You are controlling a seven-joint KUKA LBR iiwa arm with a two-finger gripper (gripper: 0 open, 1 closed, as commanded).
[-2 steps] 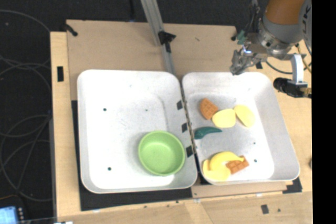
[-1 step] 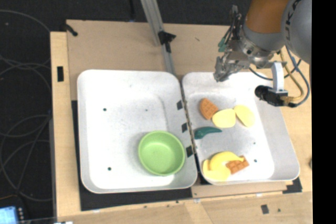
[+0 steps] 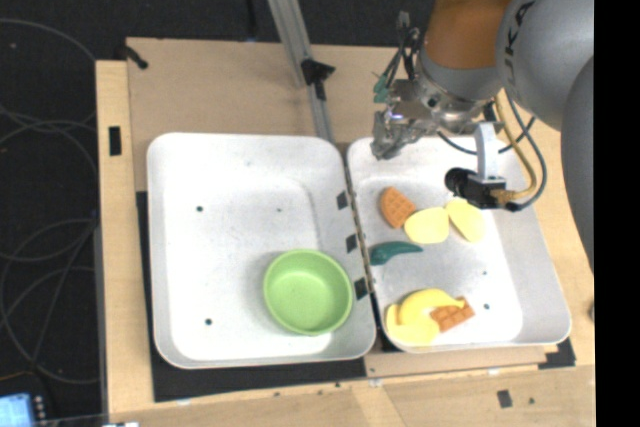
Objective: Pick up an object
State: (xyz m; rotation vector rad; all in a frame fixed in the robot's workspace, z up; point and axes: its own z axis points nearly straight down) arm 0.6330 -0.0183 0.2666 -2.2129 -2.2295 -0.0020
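- Gripper (image 3: 388, 139) hangs over the right bin's (image 3: 520, 310) 11 o'clock corner; grip state unclear.
- Orange waffle (image 3: 396, 206) lies at the gripper's 6 o'clock, apart.
- Green bowl (image 3: 307, 290) sits in the left bin (image 3: 200, 185).

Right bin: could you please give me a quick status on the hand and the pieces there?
Hand above right bin's far left corner, holding nothing seen. Orange waffle piece nearest, untouched. Nothing in the way.
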